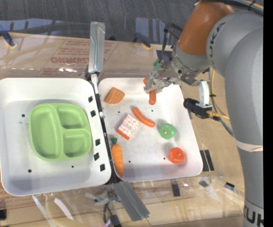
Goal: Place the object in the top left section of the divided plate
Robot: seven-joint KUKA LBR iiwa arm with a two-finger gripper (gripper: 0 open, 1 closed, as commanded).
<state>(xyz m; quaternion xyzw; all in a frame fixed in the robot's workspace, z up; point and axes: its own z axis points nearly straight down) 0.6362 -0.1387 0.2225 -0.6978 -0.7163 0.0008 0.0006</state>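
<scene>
One gripper over right bin's far edge, closed on small orange sausage hanging below it | green divided plate in left bin, well to gripper's left

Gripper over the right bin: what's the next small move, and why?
Probably lift a little and check the grasp. The gripper sits at the far edge of the right bin, with a small orange sausage hanging just below it; whether it is truly held is unclear. The green divided plate waits in the left bin.
</scene>
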